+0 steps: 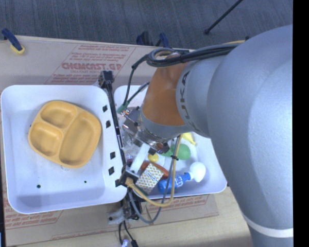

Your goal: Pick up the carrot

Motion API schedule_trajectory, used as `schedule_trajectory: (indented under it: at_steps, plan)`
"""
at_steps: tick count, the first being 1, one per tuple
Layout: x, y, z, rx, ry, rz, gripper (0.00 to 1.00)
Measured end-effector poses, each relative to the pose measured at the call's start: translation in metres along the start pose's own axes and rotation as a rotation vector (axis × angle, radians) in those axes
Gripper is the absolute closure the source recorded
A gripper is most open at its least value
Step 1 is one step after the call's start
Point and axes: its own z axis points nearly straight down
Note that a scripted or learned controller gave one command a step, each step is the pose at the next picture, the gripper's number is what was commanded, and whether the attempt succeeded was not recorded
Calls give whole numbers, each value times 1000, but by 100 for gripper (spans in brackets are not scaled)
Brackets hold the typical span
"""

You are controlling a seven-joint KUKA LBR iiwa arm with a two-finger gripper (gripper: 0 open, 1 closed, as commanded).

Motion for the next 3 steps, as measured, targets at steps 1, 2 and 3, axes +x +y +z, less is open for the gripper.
schedule_trajectory:
  at_steps: [1,2,3]
  plan:
    - [-8,-18,-13,-1,0,121,100]
    - [-45,12,-65,-3,2,87,100]
    - [-30,-1,7,1,0,170,100]
